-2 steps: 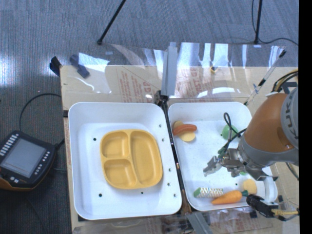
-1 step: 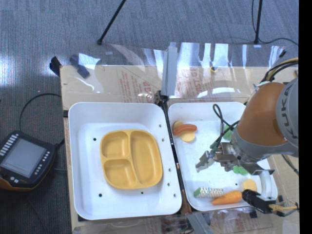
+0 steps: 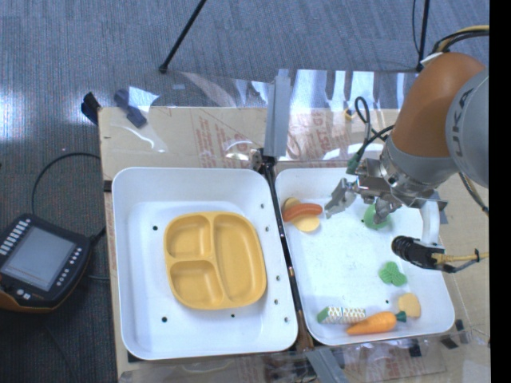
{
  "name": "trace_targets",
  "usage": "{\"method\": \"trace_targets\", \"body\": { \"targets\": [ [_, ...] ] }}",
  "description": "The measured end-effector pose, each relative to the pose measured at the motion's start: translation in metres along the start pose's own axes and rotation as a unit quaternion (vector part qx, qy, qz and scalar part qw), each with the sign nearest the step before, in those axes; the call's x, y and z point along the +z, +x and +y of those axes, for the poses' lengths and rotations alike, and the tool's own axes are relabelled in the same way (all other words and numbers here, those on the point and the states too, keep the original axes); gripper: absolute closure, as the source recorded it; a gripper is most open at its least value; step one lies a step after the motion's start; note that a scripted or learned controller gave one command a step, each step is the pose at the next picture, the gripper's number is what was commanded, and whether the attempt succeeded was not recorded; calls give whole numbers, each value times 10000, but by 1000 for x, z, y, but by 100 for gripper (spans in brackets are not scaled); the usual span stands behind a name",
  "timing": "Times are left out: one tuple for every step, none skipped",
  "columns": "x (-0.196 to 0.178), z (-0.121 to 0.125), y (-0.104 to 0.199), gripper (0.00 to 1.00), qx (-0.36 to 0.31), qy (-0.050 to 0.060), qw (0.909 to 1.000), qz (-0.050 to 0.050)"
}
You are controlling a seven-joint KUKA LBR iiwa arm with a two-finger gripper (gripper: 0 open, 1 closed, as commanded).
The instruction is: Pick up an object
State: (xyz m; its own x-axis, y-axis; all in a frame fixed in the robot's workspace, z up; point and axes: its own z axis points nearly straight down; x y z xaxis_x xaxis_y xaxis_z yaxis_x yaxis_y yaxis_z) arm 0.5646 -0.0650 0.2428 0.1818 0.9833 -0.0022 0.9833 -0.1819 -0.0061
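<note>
Two white bins point(image 3: 128, 214) on a cardboard-topped bench point(image 3: 192, 134), grey carpet point(image 3: 80, 38) around.

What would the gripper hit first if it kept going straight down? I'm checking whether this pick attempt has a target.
Probably the green toy just beneath the gripper in the right bin; it sits partly hidden under the fingers. Depth is unclear from this slanted view, so the bin floor beside it is possible.

You've got open floor mid right bin point(image 3: 447, 309); carrot point(image 3: 372, 323) and corn point(image 3: 343, 315) crowd its near wall, green pieces point(image 3: 391, 274) its right, peach slices point(image 3: 303, 212) the divider.
</note>
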Motion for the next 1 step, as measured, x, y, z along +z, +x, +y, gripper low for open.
{"method": "trace_targets", "body": {
  "targets": [
    [56, 59, -3, 0, -650, 38, 9979, 0]
  ]
}}
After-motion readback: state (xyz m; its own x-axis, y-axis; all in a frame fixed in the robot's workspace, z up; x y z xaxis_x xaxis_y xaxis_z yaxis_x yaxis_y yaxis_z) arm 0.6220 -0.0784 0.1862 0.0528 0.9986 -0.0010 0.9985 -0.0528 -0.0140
